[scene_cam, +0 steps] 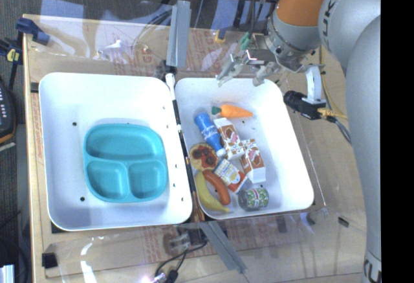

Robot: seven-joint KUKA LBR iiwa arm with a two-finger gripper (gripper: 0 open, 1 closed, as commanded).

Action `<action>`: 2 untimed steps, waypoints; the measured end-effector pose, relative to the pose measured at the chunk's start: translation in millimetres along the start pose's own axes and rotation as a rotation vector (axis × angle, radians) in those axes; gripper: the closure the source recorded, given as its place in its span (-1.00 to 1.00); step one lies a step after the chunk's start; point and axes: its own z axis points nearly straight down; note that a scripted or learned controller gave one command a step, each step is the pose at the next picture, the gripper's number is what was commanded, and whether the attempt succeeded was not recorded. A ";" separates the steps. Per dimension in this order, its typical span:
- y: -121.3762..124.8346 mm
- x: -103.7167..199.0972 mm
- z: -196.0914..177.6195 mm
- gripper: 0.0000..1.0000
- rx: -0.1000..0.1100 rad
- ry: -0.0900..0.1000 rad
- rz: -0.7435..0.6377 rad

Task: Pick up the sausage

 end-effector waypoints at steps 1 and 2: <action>-94.2 -2.3 78.6 -1.00 0.000 0.000 -0.139; -124.0 5.3 163.4 -1.00 0.001 0.001 -0.211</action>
